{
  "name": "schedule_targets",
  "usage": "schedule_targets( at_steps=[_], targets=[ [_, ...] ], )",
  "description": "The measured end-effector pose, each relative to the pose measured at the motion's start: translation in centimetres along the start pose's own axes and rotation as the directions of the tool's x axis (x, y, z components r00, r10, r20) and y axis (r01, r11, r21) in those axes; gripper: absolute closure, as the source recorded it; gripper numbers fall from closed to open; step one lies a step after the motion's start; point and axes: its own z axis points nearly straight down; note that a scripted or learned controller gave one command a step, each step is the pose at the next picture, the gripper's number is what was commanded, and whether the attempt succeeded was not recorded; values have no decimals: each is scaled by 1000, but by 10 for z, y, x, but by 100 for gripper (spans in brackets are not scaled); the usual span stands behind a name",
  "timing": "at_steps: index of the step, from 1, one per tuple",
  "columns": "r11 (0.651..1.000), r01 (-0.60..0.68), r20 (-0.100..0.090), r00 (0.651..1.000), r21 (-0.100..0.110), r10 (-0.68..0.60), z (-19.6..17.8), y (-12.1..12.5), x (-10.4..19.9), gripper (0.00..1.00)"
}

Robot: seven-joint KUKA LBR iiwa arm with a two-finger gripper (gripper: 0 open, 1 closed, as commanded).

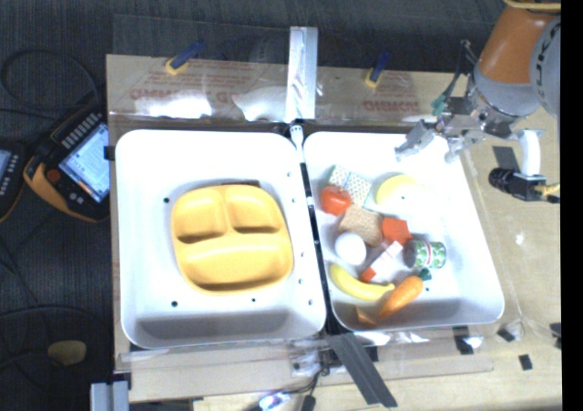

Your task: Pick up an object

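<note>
The right bin [474, 218] holds a heap of toy foods: a pale yellow round piece [399, 189], a red tomato [334, 200], a brown cracker [362, 222], a white egg [350, 247], a banana [355, 285], a carrot [402, 294] and a green can [426, 254]. My gripper [430, 143] hangs over the bin's far right corner, above and behind the yellow piece. It is open, with nothing between its fingers. The orange-banded wrist [510, 49] reaches in from the upper right.
The left bin [137, 218] carries a yellow compartment tray [232, 234]. A checkered packet [352, 183], an orange block [394, 229] and a small white bottle [383, 263] crowd the heap. A handheld pendant [77, 163] lies off the bench at left.
</note>
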Motion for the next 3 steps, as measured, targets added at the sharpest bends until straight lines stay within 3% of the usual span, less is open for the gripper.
schedule_targets(
  at_steps=[1,2,3],
  targets=[
    [956,-292,0,956,0,292,111,-25,23,0],
    [978,-209,2,978,-15,209,119,-106,45,0],
    [978,-208,-1,978,-12,208,112,-105,46,100]
  ],
)
